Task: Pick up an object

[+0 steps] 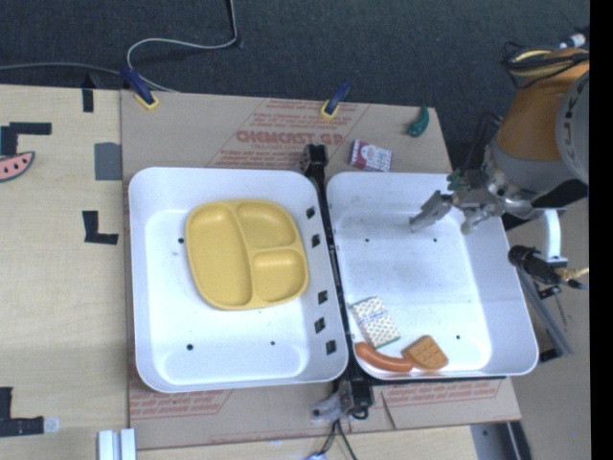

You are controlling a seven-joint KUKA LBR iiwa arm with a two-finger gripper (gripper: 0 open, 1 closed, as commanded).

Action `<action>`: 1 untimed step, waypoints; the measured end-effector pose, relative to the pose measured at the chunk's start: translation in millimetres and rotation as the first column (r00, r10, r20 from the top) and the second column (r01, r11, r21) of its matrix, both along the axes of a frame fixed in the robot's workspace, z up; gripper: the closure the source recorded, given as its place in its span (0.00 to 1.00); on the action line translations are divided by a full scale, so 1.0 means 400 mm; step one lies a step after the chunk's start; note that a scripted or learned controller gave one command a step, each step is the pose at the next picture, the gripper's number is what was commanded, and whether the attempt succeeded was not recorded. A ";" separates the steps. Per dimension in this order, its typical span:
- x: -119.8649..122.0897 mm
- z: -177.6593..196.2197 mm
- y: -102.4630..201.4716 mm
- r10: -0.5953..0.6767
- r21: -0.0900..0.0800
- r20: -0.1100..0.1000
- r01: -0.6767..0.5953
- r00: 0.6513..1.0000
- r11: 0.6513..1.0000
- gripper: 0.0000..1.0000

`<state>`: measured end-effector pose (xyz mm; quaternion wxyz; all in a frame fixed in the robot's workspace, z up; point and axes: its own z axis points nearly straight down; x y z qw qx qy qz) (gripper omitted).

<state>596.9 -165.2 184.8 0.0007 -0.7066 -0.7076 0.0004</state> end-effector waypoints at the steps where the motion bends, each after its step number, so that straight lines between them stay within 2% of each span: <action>1: -0.286 -0.135 0.143 -0.001 0.001 -0.003 0.001 1.000 1.000 0.00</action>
